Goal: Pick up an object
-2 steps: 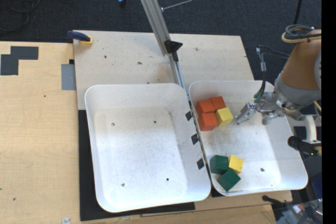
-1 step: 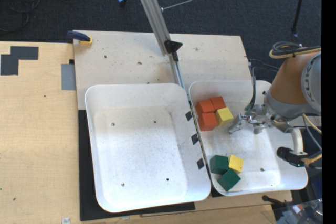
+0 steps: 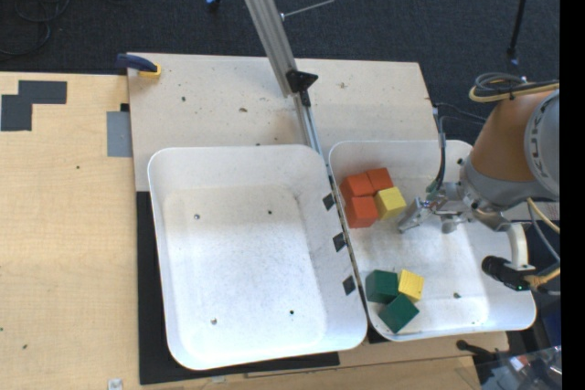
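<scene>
The right bin (image 3: pixel 457 283) holds two groups of blocks. Near its left wall sit orange blocks (image 3: pixel 362 196) with a yellow block (image 3: pixel 391 200) touching their right side. Toward the front lie two green blocks (image 3: pixel 381 285) (image 3: pixel 398 313) and a second yellow block (image 3: pixel 411 285) between and to the right of them. My gripper (image 3: pixel 426 213) hangs low over the middle of the right bin, just right of the upper yellow block and apart from it. Nothing shows in its grasp.
The left bin (image 3: pixel 238 242) lies beside the right one, with black clips (image 3: pixel 335 239) along the shared wall. A slanted aluminium bar (image 3: pixel 270 23) rises behind the bins. A blue and yellow clamp (image 3: pixel 139 64) sits at the board's far left corner.
</scene>
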Robot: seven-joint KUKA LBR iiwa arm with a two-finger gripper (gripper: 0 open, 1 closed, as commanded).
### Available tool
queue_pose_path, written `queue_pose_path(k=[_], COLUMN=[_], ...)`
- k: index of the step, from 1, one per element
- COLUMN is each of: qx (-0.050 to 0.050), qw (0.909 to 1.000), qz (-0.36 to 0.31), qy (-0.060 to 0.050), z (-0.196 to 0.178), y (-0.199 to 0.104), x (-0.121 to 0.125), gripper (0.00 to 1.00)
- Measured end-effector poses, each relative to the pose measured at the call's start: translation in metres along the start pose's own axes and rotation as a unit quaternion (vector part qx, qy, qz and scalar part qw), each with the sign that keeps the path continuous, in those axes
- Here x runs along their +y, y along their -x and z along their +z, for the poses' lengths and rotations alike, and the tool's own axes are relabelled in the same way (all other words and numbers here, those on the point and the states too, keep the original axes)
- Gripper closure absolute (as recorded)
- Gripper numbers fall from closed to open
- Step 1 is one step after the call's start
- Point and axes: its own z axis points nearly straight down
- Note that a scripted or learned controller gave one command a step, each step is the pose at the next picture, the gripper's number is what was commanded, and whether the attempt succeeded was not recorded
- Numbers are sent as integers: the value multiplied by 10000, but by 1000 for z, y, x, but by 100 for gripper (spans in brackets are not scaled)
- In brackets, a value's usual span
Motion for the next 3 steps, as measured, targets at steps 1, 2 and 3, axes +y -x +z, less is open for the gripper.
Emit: queue_pose_path(k=[1,2,3], qx=[4,-7,-14], qw=[10000,10000,10000], qz=[25,-15,-29], qy=[-6,20,35], z=[-10,-52,-115], y=[1,0,3], x=[0,2,6], gripper=[100,100,100])
